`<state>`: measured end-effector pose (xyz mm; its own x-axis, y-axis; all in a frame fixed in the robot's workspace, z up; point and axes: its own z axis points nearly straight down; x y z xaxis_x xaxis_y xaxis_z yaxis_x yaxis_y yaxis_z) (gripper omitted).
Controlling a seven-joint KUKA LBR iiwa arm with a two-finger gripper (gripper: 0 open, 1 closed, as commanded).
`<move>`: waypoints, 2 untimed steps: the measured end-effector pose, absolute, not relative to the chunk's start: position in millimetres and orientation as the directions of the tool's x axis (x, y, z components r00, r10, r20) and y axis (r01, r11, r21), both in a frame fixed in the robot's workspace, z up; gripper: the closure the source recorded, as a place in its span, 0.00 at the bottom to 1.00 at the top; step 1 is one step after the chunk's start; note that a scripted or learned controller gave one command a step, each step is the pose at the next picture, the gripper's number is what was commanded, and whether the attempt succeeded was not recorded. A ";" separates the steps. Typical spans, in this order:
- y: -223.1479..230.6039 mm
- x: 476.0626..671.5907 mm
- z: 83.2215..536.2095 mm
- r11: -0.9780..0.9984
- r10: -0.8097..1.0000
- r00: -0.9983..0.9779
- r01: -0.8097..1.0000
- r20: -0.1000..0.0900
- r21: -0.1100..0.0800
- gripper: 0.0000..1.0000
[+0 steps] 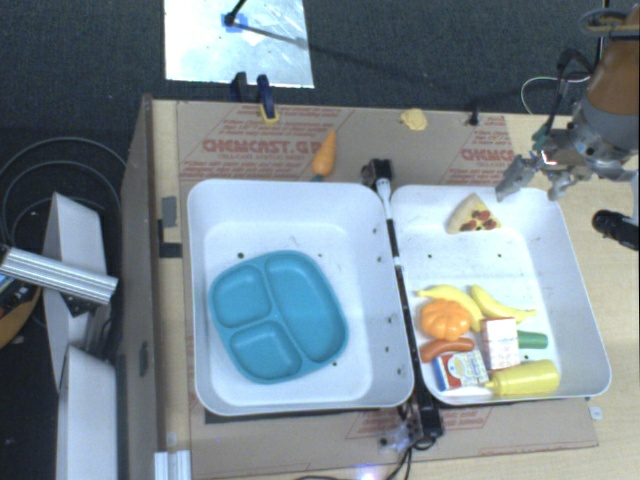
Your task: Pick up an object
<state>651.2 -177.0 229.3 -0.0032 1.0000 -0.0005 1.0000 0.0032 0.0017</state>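
At the upper right of the frame, my end effector [532, 175] hangs over the top right corner of the right bin [570, 268], fingers spread apart and holding nothing. Nearest thing is the pizza slice [472, 215], just down and to the left, lying flat with its point toward the upper right. It's alone up there, near the bin's top wall, with bare floor below it. The rest, the bananas [478, 299], orange pumpkin [445, 319] and yellow bottle [523, 377], is crammed together lower down, so I reckon the slice is the easier grab.
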 end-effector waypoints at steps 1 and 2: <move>-186.7 669.2 170.1 0.005 1.000 -0.005 1.000 -0.001 0.001 0.00; -180.4 667.5 83.3 0.008 1.000 -0.008 1.000 0.000 -0.010 0.00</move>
